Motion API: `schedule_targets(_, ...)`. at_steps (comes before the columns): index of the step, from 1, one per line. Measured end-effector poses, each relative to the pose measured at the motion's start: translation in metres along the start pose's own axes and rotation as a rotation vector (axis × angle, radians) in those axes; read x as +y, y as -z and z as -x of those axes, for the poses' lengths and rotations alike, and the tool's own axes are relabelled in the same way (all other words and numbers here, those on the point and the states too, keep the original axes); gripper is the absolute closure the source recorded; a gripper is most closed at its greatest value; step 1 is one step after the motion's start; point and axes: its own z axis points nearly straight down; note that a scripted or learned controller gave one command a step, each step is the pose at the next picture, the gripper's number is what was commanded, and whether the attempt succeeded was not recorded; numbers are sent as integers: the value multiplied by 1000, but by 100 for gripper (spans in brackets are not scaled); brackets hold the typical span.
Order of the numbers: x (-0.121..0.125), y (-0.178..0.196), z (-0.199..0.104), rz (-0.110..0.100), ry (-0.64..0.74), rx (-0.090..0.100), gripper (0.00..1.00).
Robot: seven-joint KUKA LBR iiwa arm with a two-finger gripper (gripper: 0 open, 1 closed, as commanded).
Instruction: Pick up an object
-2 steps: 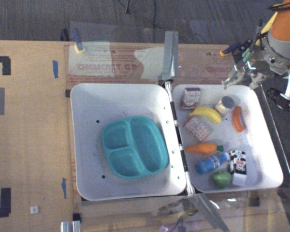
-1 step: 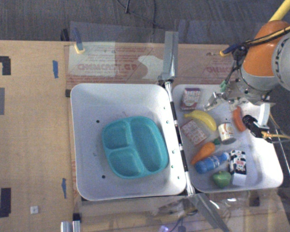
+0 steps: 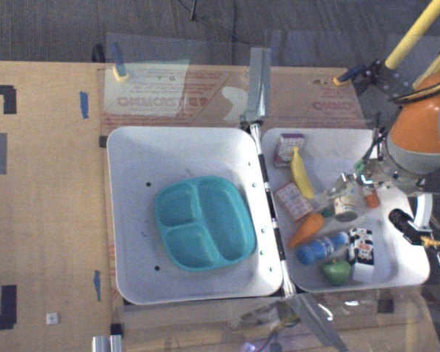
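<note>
Teal plastic catches the eye first: a three-compartment divided plate (image 3: 204, 224) lies alone in the left bin (image 3: 132, 152), centre of the frame, well apart from everything else. So the picking work is plainly on the other side!

Over to the right bin (image 3: 411, 270), lower right of the frame, where the objects crowd together. A banana (image 3: 301, 173) lies lengthways near the top, a small purple-and-white packet (image 3: 290, 148) just above it, a printed card (image 3: 292, 200) just below. A carrot (image 3: 307, 229) slants toward a blue bottle (image 3: 321, 246), with a green fruit-like piece (image 3: 337, 271) and a black-and-white carton (image 3: 361, 246) near the bin's lower edge.

And here is the arm, orange band (image 3: 419, 129) at the right edge, reaching down with the gripper (image 3: 358, 183) right over a small white can (image 3: 345, 207) and an orange scrap (image 3: 372, 199). Whether it is clenched or released, I cannot tell, since the metalwork blurs into the clutter. My read: it is lining up on the can, though nothing is visibly held yet.
</note>
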Motion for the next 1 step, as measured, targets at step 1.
schedule_targets(1,-2,9,5,1,-5,-11,100)
